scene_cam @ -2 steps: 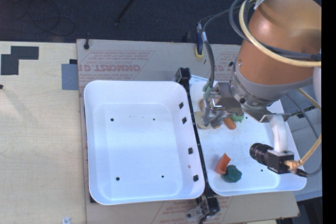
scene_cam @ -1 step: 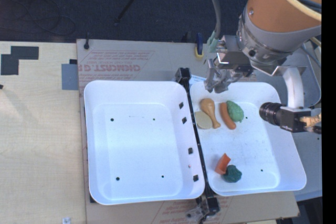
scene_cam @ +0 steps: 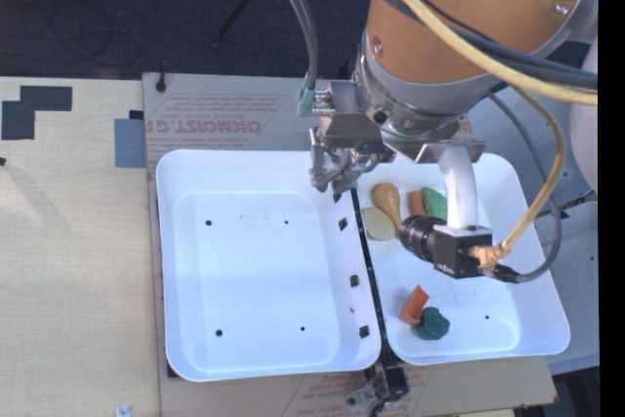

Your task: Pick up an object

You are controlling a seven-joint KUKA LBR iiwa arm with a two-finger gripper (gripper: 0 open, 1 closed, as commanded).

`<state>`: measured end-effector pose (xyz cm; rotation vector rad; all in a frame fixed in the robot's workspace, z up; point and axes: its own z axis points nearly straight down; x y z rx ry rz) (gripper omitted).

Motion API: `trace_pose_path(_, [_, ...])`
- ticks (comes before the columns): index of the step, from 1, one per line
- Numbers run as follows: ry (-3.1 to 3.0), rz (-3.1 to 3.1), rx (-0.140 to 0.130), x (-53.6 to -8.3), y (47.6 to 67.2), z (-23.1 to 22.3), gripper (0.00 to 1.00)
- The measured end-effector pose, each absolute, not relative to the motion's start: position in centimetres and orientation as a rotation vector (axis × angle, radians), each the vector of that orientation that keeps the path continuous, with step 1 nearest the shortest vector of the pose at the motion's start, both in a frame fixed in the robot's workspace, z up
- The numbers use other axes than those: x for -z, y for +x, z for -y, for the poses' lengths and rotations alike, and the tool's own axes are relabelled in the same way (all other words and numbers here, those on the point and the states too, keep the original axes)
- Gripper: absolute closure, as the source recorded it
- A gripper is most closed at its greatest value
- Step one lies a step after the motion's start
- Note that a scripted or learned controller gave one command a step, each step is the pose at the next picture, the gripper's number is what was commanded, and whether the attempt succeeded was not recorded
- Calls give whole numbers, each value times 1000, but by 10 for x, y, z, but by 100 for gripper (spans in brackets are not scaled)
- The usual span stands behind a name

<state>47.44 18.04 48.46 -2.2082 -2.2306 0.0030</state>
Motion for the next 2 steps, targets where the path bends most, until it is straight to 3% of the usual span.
trace_pose_path(1, [-2213,2229,4,-540,476,-243,100])
trace_pose_path(2, [-2216,2217,-34,-335,473,-243,100])
